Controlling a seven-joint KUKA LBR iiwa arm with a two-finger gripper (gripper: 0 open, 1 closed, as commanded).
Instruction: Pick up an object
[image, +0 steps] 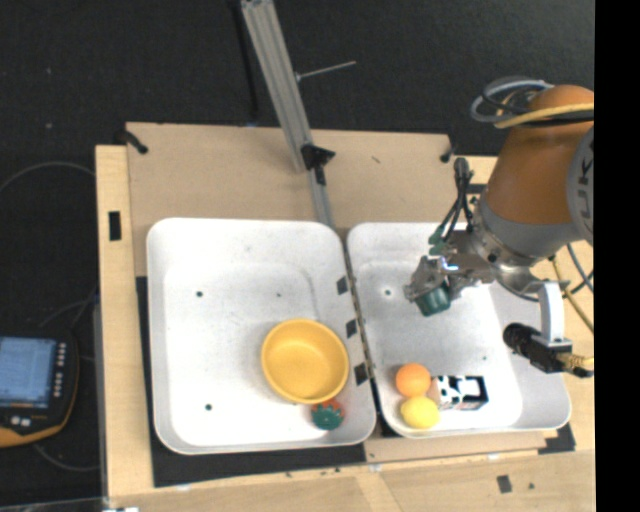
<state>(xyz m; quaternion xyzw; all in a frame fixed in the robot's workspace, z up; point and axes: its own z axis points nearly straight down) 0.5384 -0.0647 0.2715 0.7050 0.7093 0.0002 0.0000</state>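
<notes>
Left bin (200, 260): yellow bowl (305, 360) near its right wall; small green-and-red object (327, 415) just nearside of the bowl.
Right bin (390, 250): orange ball (412, 380), yellow ball (419, 412) touching it, black-and-white block (462, 392) beside both.
Gripper (432, 295): over right bin's centre; dark green item at its tip; grasp cannot be told.

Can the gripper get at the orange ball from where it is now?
Probably yes. The gripper hangs over the right bin, and the orange ball lies in that bin nearer the camera, uncovered from above. The yellow ball touching it leaves little finger room on that side.
</notes>
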